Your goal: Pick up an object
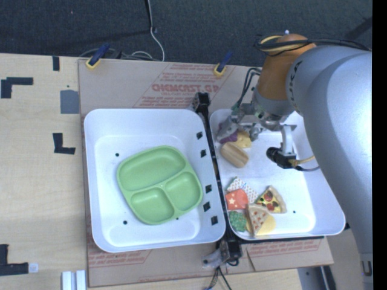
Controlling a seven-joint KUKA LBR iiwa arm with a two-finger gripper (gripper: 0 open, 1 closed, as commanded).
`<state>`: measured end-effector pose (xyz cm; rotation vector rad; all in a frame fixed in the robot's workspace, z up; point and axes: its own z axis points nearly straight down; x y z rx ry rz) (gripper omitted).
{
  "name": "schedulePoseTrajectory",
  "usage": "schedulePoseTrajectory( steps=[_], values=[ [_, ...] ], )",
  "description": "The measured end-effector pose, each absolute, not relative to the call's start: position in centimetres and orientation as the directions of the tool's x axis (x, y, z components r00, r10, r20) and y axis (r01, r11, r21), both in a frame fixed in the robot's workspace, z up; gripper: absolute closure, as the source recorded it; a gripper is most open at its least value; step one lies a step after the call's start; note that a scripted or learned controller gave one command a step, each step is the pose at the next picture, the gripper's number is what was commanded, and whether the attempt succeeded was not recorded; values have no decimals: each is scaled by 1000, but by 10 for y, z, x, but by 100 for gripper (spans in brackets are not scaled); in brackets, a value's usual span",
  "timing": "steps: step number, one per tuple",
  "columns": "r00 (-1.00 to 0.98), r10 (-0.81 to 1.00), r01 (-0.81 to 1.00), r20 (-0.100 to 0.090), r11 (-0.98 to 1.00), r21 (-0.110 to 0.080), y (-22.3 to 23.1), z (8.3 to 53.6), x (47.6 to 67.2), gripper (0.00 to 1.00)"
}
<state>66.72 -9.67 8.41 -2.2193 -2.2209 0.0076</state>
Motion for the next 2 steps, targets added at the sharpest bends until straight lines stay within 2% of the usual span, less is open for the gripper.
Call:
schedulePoseTrajectory(
  steps=[2],
  values=[
    [-1,1000,1000,-2,1,-5,-97,84,667,0]
  ],
)
